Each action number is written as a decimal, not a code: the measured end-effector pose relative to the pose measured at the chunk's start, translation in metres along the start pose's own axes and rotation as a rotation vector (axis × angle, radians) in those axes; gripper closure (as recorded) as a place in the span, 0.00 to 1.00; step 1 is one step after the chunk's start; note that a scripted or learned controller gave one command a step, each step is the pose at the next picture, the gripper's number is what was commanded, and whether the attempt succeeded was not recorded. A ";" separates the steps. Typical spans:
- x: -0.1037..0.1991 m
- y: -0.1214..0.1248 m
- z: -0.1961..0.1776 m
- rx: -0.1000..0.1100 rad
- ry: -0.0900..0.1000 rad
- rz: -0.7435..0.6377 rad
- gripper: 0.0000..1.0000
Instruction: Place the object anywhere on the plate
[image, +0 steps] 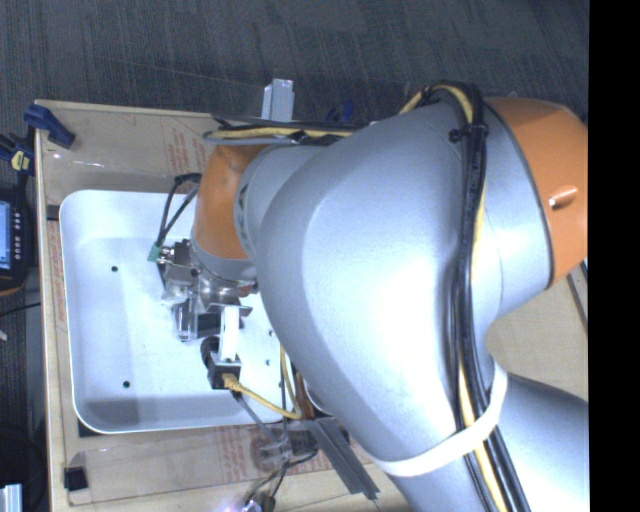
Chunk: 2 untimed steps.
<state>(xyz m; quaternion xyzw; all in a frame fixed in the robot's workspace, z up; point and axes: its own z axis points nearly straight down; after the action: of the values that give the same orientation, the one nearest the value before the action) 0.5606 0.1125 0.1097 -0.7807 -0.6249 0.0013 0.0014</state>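
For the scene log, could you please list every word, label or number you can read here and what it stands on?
None can be read.
Red print on the bench board: too blurred.
Red print on the board's near edge: too blurred.
Screen of the black device: too small.

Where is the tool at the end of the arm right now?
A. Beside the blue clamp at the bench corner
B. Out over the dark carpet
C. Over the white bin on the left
C: the tool hangs over the floor of the white bin.
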 end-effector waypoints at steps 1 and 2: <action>-0.009 -0.077 0.019 0.004 -0.001 -0.009 1.00; 0.009 -0.038 0.021 0.019 0.003 -0.546 1.00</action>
<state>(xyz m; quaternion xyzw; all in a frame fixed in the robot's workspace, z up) 0.5255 0.1294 0.0893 -0.5834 -0.8121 0.0055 0.0099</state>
